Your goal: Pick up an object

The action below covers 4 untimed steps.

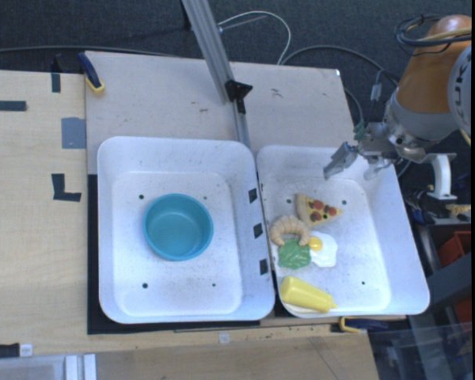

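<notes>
Nearest the camera, a yellow bottle-shaped toy (306,294) lies on its side at the near-left corner of the right bin (396,275). At the far edge of that same bin hangs the gripper (355,161), carried by the grey arm with its orange band (432,70) reaching in from the right; its fingers stand apart, one dark finger (337,161) slanting down and left over the bin's far rim and the other, paler one to its right, with nothing between them. Near the gripper, toward the camera and a little left, a pizza slice (317,209) rests on the bin floor, well below the fingertips and apart from them. Just nearer than the slice sits a tan croissant (289,228), touching a green leafy piece (294,254), which in turn lies against a fried egg (323,248) to its right. Farther left, the left bin (127,291) holds a blue bowl (179,226), upright, around the middle of its floor. A slanted metal pole (212,39) rises from the far side between the two bins.
</notes>
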Available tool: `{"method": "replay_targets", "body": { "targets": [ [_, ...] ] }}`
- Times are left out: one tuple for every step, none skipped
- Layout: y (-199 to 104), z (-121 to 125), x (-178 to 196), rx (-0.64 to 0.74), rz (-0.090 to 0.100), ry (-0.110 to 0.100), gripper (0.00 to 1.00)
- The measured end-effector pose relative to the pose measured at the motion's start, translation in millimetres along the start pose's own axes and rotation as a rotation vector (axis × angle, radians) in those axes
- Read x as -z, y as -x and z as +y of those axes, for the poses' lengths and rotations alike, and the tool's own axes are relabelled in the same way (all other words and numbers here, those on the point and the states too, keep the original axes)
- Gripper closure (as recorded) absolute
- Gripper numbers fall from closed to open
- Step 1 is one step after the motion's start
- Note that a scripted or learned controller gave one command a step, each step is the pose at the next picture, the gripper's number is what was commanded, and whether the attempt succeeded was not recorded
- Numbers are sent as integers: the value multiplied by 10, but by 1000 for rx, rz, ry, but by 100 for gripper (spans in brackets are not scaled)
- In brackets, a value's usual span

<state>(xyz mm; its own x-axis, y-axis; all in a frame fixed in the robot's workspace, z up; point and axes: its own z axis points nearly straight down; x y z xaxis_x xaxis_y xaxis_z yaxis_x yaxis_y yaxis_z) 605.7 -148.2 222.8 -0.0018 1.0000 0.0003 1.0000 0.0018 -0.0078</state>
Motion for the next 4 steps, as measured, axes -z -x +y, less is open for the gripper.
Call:
{"method": "replay_targets", "body": {
  "targets": [
    [85, 11, -494, -1, -1, 2, 0],
    [12, 5, -1126, 0, 0, -1, 0],
    [11, 22, -985, 2, 0, 5, 100],
    [32, 81, -542, -1, -1, 10, 100]
  ]
}}
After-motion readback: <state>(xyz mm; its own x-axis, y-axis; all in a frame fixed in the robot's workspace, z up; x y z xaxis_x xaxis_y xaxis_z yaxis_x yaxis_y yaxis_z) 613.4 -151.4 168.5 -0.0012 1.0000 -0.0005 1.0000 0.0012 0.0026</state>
